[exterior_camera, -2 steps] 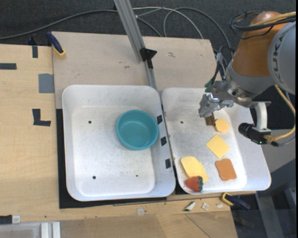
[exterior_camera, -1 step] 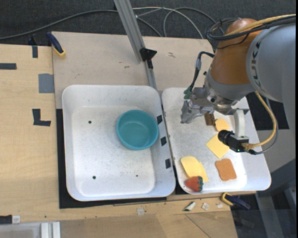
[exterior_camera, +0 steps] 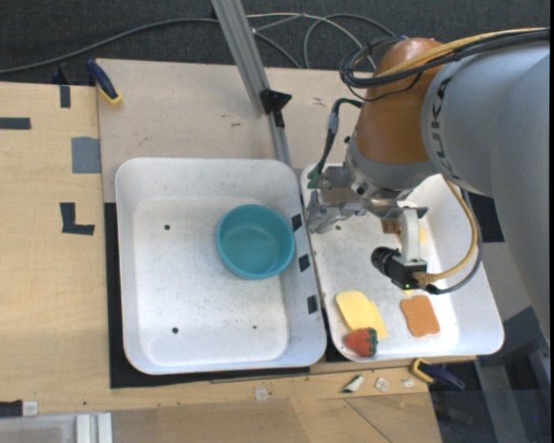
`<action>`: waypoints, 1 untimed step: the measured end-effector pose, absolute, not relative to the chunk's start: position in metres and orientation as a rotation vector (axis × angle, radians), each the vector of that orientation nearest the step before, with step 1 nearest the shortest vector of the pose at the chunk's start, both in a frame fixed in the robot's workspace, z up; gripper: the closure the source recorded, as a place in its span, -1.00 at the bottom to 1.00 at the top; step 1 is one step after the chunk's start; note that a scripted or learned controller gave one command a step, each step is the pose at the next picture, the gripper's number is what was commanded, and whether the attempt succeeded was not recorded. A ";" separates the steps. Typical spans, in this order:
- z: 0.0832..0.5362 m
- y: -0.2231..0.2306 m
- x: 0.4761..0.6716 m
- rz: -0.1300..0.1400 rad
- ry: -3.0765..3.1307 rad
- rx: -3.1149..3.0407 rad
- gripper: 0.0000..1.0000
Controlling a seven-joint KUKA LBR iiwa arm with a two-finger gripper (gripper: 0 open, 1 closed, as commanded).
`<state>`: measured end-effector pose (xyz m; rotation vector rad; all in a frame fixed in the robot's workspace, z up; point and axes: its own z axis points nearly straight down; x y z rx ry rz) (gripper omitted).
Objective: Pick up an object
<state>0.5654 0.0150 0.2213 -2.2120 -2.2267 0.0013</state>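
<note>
Teal bowl [exterior_camera: 255,240] sits upright in the left bin [exterior_camera: 143,192], well to the left of the pincer [exterior_camera: 325,212] and apart from every wall, so approach room is ample. The pincer hangs low over the right bin [exterior_camera: 475,326], near the shared rim; whether it is spread or pressed together I cannot tell. Nothing is seen gripped. Below and right of it lie a yellow piece [exterior_camera: 358,309], a strawberry-like item [exterior_camera: 361,341] touching it, and an orange piece [exterior_camera: 419,317], all crowded near the front rim, leaving tighter clearance.
</note>
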 end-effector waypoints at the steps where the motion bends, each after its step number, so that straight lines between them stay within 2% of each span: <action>1: 0.231 0.066 0.556 0.000 -2.228 -2.211 1.00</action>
